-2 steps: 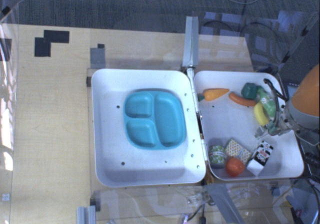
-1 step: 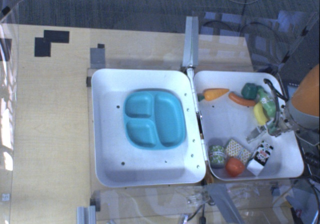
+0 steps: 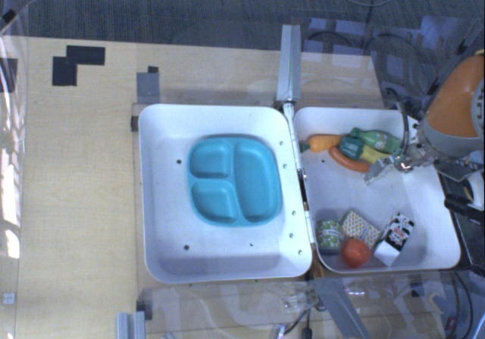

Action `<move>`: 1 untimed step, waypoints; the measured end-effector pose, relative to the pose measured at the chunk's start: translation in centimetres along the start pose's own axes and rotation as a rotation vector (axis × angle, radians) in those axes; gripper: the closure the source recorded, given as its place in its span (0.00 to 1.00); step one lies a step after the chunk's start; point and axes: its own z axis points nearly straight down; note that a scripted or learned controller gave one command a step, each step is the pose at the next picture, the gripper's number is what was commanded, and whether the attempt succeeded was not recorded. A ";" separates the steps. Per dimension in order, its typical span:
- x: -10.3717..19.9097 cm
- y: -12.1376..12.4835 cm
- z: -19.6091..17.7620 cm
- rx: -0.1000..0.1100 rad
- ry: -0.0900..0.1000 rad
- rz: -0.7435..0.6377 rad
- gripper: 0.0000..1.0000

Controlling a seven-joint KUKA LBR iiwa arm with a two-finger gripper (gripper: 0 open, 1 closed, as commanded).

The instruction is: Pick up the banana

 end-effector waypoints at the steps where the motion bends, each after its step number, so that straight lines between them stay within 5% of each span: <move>1: -1.9 5.3 0.3 0.013 0.006 -0.025 0.00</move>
